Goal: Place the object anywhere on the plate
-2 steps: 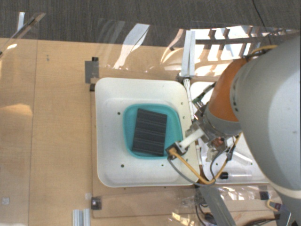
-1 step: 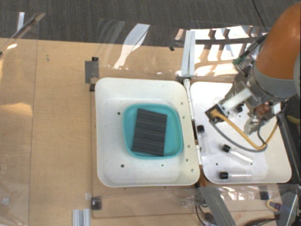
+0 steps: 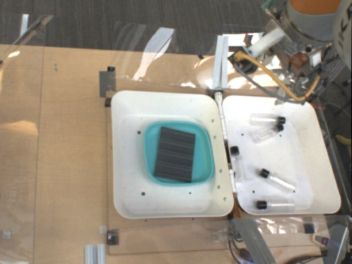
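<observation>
A teal plate (image 3: 179, 154) is seen near the middle of the left white bin (image 3: 126, 191). A dark grey ribbed block (image 3: 175, 155) lies flat on the plate, within its rim, with its long side running roughly from the far edge toward the near edge and tilted slightly.

The right white bin (image 3: 311, 147) is set just beside the left one. Several clear vials with black caps are scattered in it: two (image 3: 268, 124) lie close together near the far side, one (image 3: 276, 180) lies tilted toward the near right, and one (image 3: 273, 204) lies along the near wall. A small black cap (image 3: 234, 150) rests near the bin's left wall.

Both bins are borne on a wooden surface (image 3: 55, 147).

The arm (image 3: 311, 4) is seen at the upper right, above the far edge of the right bin, with yellow cabling looped beneath its wrist. The gripper (image 3: 294, 73) is located in that cluttered area, well apart from the plate and the block. Whether it is wide or narrow cannot be told, and nothing is seen held by it.
</observation>
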Controlling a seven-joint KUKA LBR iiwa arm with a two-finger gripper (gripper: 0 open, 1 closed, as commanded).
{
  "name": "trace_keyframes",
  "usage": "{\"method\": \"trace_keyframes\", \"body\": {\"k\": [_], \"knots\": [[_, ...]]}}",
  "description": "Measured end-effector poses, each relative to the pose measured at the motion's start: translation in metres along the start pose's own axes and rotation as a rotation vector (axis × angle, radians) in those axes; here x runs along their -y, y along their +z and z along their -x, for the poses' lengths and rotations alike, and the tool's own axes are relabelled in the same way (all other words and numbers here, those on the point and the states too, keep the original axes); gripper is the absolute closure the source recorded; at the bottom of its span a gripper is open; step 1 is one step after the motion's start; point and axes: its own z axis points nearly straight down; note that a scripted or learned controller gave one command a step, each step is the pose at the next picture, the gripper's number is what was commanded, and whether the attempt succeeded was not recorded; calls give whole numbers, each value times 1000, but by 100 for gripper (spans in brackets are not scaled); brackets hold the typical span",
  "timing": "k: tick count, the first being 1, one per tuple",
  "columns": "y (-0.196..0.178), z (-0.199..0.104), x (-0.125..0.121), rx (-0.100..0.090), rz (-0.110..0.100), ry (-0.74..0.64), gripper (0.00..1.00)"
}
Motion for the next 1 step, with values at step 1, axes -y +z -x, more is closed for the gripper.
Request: {"method": "trace_keyframes", "body": {"k": [1], "knots": [[-1,76,-5,-1,1,214,0]]}}
